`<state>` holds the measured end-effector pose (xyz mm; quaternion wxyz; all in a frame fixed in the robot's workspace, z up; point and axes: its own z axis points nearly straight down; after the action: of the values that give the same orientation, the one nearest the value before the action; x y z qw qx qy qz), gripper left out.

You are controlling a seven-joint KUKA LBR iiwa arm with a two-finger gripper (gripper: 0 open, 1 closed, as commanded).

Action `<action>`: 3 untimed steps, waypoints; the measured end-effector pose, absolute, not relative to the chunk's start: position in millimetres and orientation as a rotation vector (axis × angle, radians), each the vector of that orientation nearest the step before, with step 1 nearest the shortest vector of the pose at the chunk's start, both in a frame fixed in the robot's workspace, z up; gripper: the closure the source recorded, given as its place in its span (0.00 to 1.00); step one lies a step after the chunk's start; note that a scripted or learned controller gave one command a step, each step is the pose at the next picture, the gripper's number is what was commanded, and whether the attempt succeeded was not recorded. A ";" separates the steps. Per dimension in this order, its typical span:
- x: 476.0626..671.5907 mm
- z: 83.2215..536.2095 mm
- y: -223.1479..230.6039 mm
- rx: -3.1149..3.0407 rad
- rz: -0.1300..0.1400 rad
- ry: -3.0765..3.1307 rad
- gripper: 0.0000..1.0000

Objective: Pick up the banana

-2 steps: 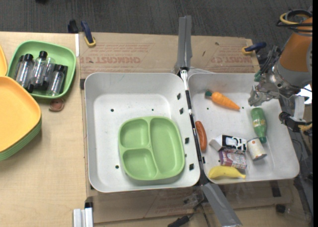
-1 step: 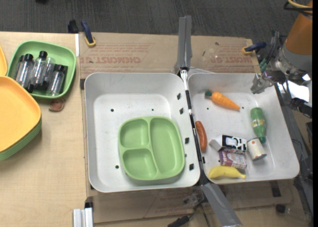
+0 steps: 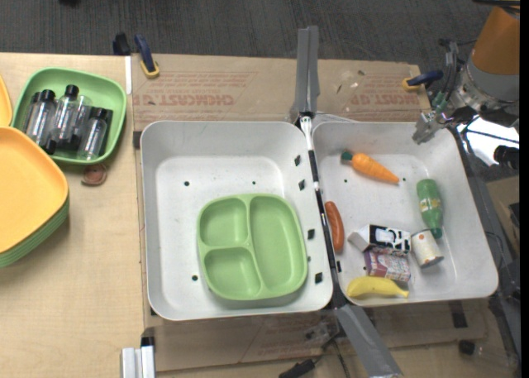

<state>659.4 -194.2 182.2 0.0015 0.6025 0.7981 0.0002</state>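
Banana: the small yellow plastic-looking banana (image 3: 378,288) lies flat in the right white bin (image 3: 471,203), at about 6 o'clock of that bin, just beside its near wall.
Handling: I judge it light, stiff and rather smooth, so it can slip; the curved middle of the body looks the best place to take hold, across the short width.
Hand: the hand (image 3: 426,128) hovers at the far right corner of the right bin, about 1 o'clock, well apart from the banana; I cannot tell if it is apart or together.
Neighbours: a small printed packet (image 3: 387,265) touches the banana from the far side; a black-and-white box (image 3: 389,238) and a white cup (image 3: 426,249) lie near.
Others: a green bottle (image 3: 429,205), an orange carrot (image 3: 372,166) and a red sausage (image 3: 334,225) stay further.
Obstacle: the near wall and the packet leave little room.
Left bin: a green divided tray (image 3: 250,246).
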 end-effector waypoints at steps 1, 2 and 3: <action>659.6 159.7 -177.8 1.262 0.001 2.875 1.00; 601.6 114.2 -222.3 1.201 0.001 2.900 1.00; 554.3 92.2 -221.5 0.765 0.002 3.046 1.00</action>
<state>554.3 -221.5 92.2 0.0007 0.2436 0.9699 0.0006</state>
